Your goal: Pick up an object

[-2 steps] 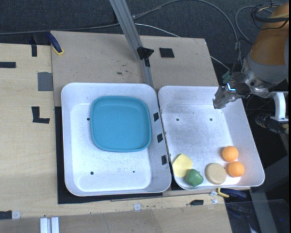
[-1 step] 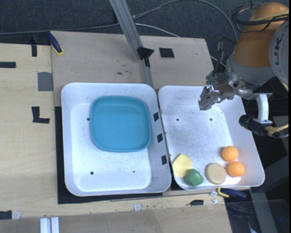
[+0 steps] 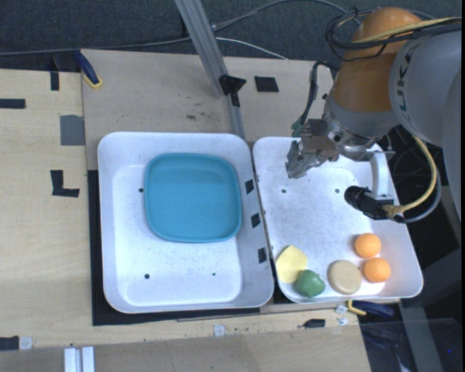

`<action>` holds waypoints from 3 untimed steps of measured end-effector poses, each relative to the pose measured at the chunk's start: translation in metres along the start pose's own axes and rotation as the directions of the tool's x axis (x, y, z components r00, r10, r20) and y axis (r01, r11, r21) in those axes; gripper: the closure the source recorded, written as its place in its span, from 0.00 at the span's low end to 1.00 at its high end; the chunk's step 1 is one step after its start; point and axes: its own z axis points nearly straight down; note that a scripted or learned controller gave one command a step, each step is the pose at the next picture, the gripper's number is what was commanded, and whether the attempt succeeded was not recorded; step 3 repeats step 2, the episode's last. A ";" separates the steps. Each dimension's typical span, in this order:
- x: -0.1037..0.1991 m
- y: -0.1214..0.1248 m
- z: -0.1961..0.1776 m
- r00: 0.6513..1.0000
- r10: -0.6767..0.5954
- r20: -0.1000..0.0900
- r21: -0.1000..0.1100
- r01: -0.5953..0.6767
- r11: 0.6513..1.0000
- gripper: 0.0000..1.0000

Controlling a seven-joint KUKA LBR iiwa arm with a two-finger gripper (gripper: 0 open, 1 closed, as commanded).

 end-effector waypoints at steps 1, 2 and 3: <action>0.055 0.008 -0.003 1.000 0.000 0.000 -0.001 0.000 1.000 1.00; 0.114 0.014 0.000 1.000 0.000 0.000 -0.001 0.000 1.000 1.00; 0.114 0.014 0.000 1.000 0.000 0.000 -0.001 0.000 1.000 1.00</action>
